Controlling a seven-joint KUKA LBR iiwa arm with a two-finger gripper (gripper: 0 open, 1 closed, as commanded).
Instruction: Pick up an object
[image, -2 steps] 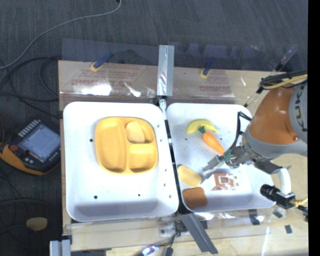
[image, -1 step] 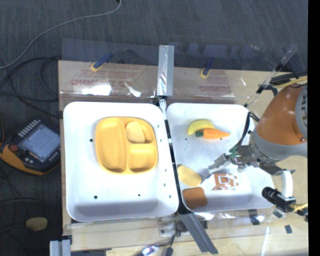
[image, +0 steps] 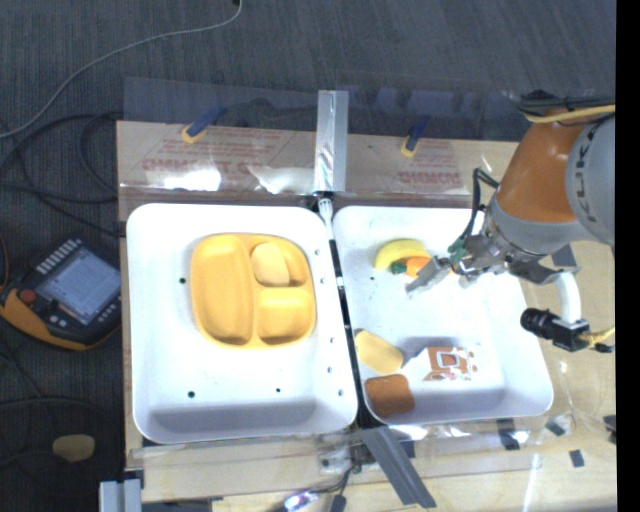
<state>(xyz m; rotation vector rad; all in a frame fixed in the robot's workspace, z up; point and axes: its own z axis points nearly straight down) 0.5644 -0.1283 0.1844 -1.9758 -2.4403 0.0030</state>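
**Gripper low over the yellow-and-orange toy, nothing lifted yet**

The likeliest target is the small yellow toy (image: 398, 253) with a green and orange piece at its front, lying in the upper part of the right bin (image: 520, 395). The gripper (image: 425, 276) sits just beside it, its tips reaching toward the toy's lower right edge. The fingers (image: 414, 284) look close together, narrow instead of spread, and nothing can be seen between them, so no grasp is confirmed; whether they touch the toy cannot be told.

Other candidates lie further down the same bin: a pale yellow piece (image: 379, 350), a brown block (image: 390, 394) just below it at the bin's front corner, and a white card with orange print (image: 449, 363) to their right. All rest on the bin floor.

The left bin (image: 160, 400) carries a yellow divided tray (image: 252, 288).

As a judgement, the task is at the approach stage: reaching is done, while closing on an object and raising it remain.
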